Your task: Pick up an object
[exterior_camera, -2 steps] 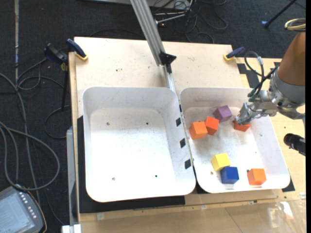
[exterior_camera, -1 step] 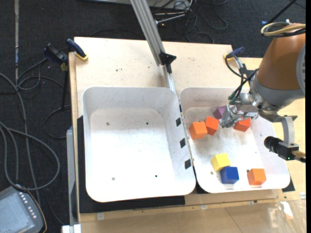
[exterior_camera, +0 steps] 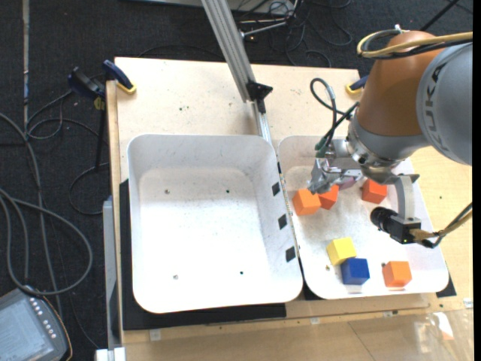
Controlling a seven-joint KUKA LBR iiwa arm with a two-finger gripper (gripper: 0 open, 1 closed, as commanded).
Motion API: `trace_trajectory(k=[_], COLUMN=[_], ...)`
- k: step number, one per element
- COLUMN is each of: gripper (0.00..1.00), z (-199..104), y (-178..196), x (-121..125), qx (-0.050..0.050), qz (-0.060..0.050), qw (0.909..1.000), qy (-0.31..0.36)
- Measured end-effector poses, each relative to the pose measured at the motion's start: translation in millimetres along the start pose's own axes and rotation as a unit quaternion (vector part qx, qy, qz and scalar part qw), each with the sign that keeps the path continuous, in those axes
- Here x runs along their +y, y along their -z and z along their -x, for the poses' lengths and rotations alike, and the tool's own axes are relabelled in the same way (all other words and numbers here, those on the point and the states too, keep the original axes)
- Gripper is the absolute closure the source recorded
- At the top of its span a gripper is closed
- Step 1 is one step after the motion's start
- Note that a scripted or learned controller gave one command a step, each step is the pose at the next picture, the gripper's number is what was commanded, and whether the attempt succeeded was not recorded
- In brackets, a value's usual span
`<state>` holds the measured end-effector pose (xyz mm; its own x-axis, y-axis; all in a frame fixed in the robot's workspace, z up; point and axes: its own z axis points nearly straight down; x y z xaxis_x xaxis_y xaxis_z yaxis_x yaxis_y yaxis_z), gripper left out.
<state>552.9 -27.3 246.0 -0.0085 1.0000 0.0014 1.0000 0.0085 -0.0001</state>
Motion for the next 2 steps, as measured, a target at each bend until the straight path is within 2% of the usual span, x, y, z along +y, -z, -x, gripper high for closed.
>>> trace_trajectory(k=[1, 2], gripper=[1.0, 1.0], z=[-52.1, -105.0], y=[5.5, -11.2], x=[2.7, 9.3], qx=[0.0, 0.0], qz=[0.0, -0.001], qw=[1.0, 1.0], qy=[0.0, 0.0])
